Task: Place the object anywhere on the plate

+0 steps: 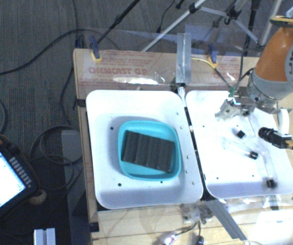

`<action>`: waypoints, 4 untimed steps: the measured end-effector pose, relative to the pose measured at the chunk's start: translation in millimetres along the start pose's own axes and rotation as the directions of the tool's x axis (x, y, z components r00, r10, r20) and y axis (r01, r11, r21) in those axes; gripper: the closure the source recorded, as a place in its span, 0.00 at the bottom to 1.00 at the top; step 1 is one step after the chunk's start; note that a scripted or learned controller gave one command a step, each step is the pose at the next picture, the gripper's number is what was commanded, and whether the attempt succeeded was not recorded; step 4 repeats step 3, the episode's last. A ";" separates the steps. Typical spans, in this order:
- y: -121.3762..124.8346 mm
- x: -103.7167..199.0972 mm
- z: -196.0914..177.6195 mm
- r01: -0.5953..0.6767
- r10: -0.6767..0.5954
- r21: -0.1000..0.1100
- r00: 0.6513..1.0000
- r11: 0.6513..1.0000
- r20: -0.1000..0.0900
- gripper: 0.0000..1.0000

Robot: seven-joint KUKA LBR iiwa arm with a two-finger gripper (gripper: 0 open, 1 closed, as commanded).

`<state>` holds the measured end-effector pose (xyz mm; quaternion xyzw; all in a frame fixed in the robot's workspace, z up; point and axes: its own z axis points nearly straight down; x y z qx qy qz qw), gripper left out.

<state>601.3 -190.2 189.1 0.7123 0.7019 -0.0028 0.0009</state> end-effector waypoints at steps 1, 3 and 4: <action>-74.5 66.1 26.6 0.124 -0.124 -0.002 0.992 0.992 -0.004 1.00; -63.6 166.6 6.3 -0.080 0.080 0.002 0.997 0.997 -0.005 0.00; -63.6 166.6 6.3 -0.080 0.080 0.002 0.997 0.997 -0.005 0.00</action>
